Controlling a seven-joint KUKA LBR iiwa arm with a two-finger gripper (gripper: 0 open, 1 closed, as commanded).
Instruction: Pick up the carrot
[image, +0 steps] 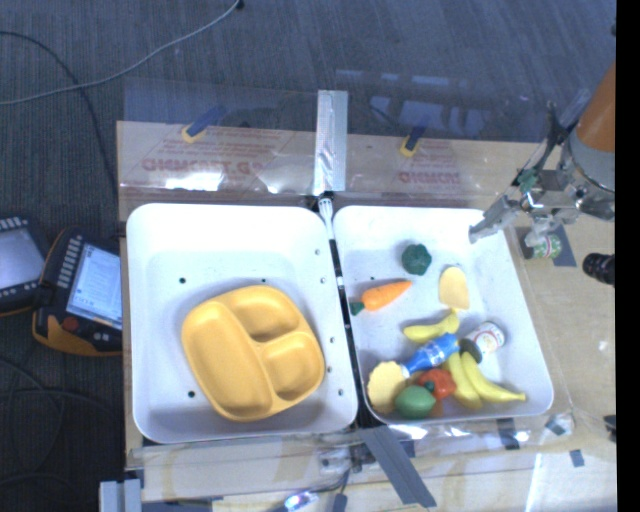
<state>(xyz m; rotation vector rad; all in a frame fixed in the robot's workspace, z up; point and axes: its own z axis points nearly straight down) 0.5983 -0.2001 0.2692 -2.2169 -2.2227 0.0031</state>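
Carrot (385, 295): orange with a green stem end, lying on the floor of the right bin (520, 300) at about 10 o'clock from that bin's centre, just beside the divider; stem points toward 8 o'clock, tip toward 2 o'clock. Nothing touches it.
Gripper (530, 215): at 2 o'clock of the right bin, above its outer corner, well apart from the carrot. Nothing sits between its fingers; whether they are spread or pressed together, cannot tell.
Arm (605, 120): grey with orange band, at 3 o'clock of the view.
Right bin, other contents: dark green vegetable (417, 258) at 12 o'clock; pale yellow piece (454, 288) beside it; bananas (470, 380), blue bottle (432, 353) and mixed fruit heaped at 6 o'clock.
Left bin (160, 250): holds a yellow divided tray (252, 350), tilted, toward 5 o'clock.
Bench surround: handheld pendant (80, 295) at 9 o'clock.
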